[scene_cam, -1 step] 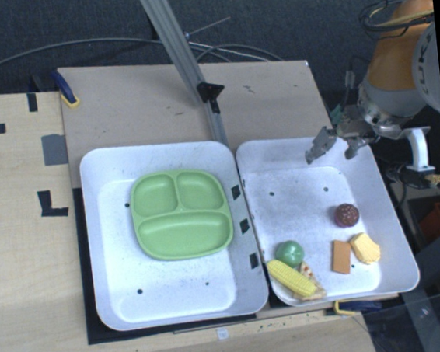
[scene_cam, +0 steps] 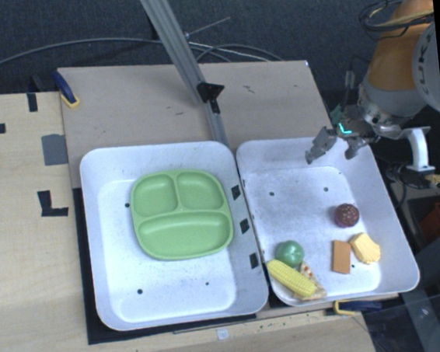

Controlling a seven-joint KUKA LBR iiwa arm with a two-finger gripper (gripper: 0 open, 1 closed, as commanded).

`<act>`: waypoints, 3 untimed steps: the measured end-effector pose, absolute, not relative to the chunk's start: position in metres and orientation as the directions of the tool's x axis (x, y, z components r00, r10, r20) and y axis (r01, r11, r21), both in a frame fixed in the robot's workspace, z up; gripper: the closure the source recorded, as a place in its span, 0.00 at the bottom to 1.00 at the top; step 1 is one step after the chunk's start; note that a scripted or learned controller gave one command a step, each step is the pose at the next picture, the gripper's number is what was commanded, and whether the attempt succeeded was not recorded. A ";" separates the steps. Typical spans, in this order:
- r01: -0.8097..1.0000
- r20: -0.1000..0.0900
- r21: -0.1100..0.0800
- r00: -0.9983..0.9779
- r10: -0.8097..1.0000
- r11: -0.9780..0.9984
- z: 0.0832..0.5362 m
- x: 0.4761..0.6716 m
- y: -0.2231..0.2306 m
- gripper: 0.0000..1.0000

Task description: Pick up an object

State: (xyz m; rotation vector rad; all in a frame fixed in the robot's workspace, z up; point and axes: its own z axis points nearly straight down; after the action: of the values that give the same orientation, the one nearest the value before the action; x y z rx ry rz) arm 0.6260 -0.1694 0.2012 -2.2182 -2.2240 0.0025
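My gripper hangs over the far right corner of the right bin, its two fingers spread open with nothing between them. Toy food lies along that bin's near side: a dark red ball, an orange block, a yellow piece, a green ball and a corn cob beside a pizza slice. All of it sits well below the gripper in the view.
A green divided plate lies in the left bin. A grey metal pole slants up from between the bins at the far side. Cables run across the dark floor behind the bench.
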 end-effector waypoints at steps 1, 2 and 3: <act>1.000 -0.001 -0.005 -0.003 1.000 0.003 0.154 0.633 -0.166 0.00; 1.000 -0.001 -0.006 -0.002 1.000 0.002 0.109 0.628 -0.167 0.00; 1.000 -0.001 -0.004 -0.003 1.000 0.003 0.087 0.628 -0.166 0.00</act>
State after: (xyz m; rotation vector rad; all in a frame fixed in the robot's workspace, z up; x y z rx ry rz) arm 0.6278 -0.1662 0.0870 -2.2170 -2.2234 0.0052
